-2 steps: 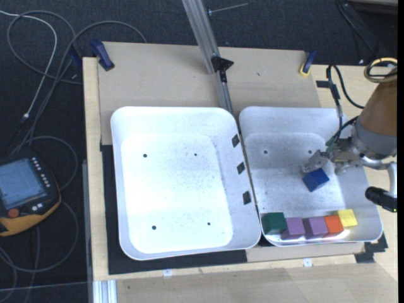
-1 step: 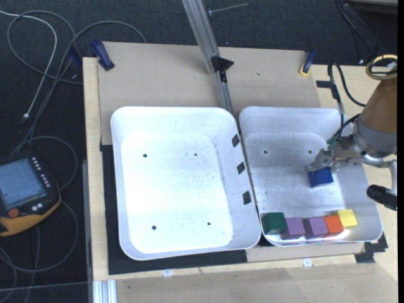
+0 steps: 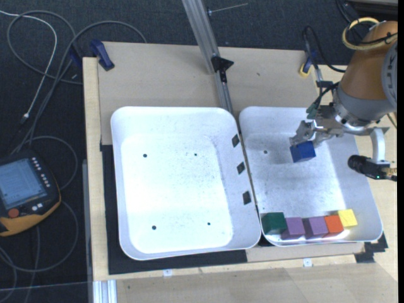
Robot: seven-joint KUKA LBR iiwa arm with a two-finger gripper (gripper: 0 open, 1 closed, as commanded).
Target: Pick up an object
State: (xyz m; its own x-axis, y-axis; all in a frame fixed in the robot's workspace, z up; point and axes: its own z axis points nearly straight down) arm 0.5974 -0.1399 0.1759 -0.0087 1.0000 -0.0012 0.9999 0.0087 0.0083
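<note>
My arm (image 3: 369, 74) comes in over the right bin (image 3: 353, 188), its orange band above the grey wrist. My gripper (image 3: 307, 141) hangs above the upper middle of that bin, and a blue block (image 3: 303, 151) sits right at its tip. The block looks to be between my fingers, tilted a little, and it casts a faint shadow on the bin floor beside it, so I read the gripper as closed on the blue block with the block lifted off the floor.

Taking the right bin as my landmark: along its near edge lies a row of other blocks, touching one another or nearly so. From the bin's near left corner going right they are a green block (image 3: 273, 222), a purple block (image 3: 295, 226), a second purple block (image 3: 315, 226), an orange block (image 3: 334, 223) and a yellow block (image 3: 348, 218). The blue block is well apart from this row, toward the bin's far side.

Just left of the right bin stands the left bin (image 3: 126, 188), the two sides touching or almost so. Both rest on a pale wooden bench (image 3: 164, 74). A metal rail (image 3: 202, 27) runs slantwise from beyond the far edge of the right bin down to the gap between the bins. Well to the left of both bins, off the bench, a handheld control pad (image 3: 22, 191) lies on the dark floor among loose cables (image 3: 38, 30).
</note>
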